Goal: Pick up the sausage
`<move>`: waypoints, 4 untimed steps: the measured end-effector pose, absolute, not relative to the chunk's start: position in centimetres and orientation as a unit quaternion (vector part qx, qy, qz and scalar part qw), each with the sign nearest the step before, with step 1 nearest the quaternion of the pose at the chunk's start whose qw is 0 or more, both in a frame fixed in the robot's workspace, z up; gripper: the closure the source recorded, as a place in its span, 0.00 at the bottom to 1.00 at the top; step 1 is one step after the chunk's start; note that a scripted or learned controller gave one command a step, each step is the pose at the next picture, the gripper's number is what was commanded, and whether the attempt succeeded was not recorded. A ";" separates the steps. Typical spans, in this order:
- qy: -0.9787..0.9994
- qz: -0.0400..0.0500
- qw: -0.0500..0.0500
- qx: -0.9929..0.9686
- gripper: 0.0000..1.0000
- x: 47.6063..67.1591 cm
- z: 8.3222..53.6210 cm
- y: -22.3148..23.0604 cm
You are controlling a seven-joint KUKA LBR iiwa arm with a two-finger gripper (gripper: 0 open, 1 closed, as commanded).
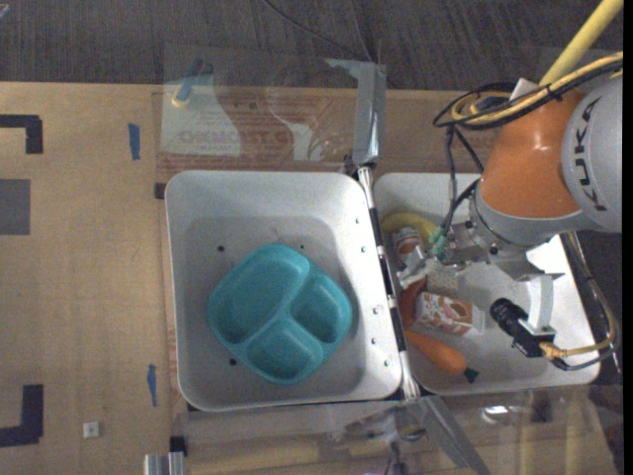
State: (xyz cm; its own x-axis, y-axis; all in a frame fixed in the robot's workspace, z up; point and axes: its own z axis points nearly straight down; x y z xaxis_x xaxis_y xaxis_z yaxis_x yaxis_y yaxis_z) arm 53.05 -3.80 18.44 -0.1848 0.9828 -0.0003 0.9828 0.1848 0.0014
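The sausage [404,303] is a thin reddish-brown piece lying along the left wall of the right bin [514,376], partly hidden by a small carton [443,314]. My gripper [435,257] hangs low over the left half of that bin, just above and to the right of the sausage, close to a can [408,244]. The arm's orange band and grey wrist cover the bin's upper right part.
A yellow banana [404,223] lies at the back of the right bin, and an orange carrot [437,353] lies at its front. The left bin [188,206] holds a teal divided plate [280,312]. Cables and a black fitting [516,326] hang by the wrist.
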 end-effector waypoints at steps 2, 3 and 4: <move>0.739 -0.001 -0.001 0.673 0.00 50.7 18.4 -2.5; 0.680 0.004 0.003 0.733 0.00 55.0 8.9 -9.6; 0.678 0.005 0.004 0.735 1.00 55.0 9.9 -9.8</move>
State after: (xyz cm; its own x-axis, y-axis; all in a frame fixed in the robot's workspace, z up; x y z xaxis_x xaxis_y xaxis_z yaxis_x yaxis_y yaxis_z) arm 55.01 -9.80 9.90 0.0799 0.9968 0.0014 0.9967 -0.0799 0.0119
